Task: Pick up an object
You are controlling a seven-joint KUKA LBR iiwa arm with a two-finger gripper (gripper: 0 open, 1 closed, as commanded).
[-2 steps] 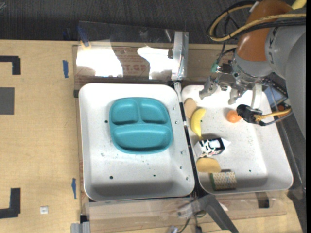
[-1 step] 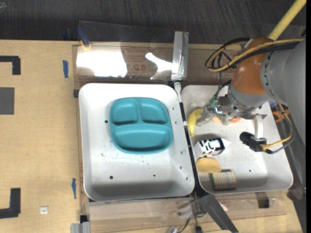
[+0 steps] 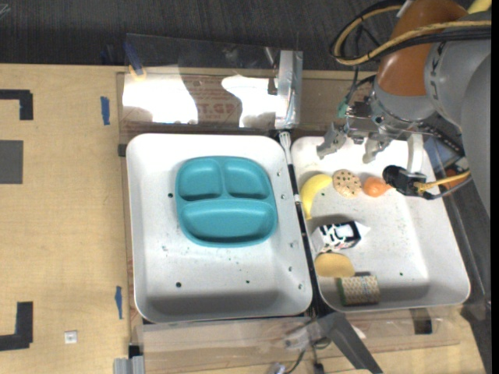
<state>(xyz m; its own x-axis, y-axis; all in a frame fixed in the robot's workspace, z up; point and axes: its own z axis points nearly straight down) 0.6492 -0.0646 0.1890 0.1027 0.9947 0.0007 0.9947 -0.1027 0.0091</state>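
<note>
My gripper (image 3: pixel 350 148) hangs over the back of the right bin (image 3: pixel 437 248), open, with nothing between its fingers. Just in front of it lie a round speckled cookie (image 3: pixel 345 181), a yellow lemon-like fruit (image 3: pixel 313 191) by the bin's left wall, and a small orange piece (image 3: pixel 376 187). Farther forward are a black-and-white item (image 3: pixel 339 234), a tan rounded piece (image 3: pixel 334 266) and a woven brown block (image 3: pixel 358 289).
The left bin (image 3: pixel 148 263) holds a teal divided plate (image 3: pixel 225 199). A clear upright panel (image 3: pixel 203 92) and a metal post (image 3: pixel 288 84) stand behind the bins. Cables (image 3: pixel 425 184) trail from the arm (image 3: pixel 437 61) over the right bin's back right corner.
</note>
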